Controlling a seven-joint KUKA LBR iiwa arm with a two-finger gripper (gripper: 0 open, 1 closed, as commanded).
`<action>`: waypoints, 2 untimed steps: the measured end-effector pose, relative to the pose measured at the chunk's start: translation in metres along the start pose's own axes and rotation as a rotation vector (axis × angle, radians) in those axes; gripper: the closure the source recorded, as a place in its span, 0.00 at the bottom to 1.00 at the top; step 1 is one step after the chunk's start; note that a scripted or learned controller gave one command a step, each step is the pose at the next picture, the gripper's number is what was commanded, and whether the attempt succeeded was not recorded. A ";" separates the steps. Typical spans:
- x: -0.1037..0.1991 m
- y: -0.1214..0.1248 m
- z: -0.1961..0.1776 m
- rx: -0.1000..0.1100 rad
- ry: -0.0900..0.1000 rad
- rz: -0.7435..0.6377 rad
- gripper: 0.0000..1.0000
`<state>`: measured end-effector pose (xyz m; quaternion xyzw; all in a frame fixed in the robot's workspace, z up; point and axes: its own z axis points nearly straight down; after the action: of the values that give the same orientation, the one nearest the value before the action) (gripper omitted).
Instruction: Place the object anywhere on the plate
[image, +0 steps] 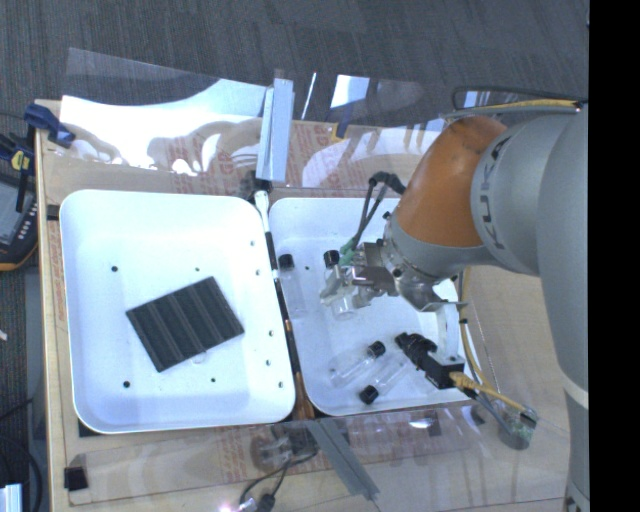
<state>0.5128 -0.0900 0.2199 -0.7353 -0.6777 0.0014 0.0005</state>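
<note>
The grey arm with its orange band (470, 190) hides the right white bin's (300, 300) upper right corner, and the frame's right edge cuts the arm off. The gripper's (345, 285) fingers blur against clear plastic.

A pale wooden desk (150, 165) stands on dark grey ribbed carpet (300, 40), with clear plastic sheeting (200, 105) glaring white along its far edge under bright overhead light.
</note>
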 end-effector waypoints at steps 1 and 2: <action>0.064 0.048 0.030 0.003 0.000 -0.036 1.00; 0.139 0.076 -0.054 0.000 0.001 -0.080 1.00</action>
<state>0.6004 0.0429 0.2731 -0.7077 -0.7065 0.0009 0.0011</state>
